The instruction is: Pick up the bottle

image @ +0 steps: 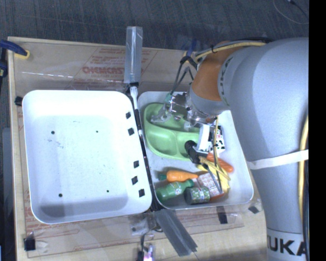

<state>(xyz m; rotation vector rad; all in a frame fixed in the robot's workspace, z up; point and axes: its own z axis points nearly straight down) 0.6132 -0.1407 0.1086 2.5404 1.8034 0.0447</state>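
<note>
Frankly, I am not well placed for this job. My pincer [178,112] hangs over the far rim of the pale green plastic bowl [164,139], which sits in the fuller of the two shallow white bins [217,203]. From this slanted view I cannot tell whether the pincer is spread or clenched, and nothing shows gripped in it.

The dark green plastic bottle [171,191] I am after lies on its side beyond the bowl's near edge, toward the bottom of the view and apart from my pincer. An orange carrot-shaped toy [180,175] rests between the bowl and that bottle, close against both. A dark squat jar with a printed label [200,195] lies just past the bottle's neck end. A red-and-white packet [209,180] and some yellow and orange pieces [221,166] crowd along the bowl's side nearest my arm.

My worry is the crowding. If I descend from where I hang, I judge I would land in the bowl and take nothing. Once I cross the bowl, a small error toward it could put me on the carrot, and an error along the bottle's length could put me on the jar. The bottle is round and lying down, so a push from one side would likely roll it away. It also lies close to the bin wall opposite the bowl, which I could strike.
</note>
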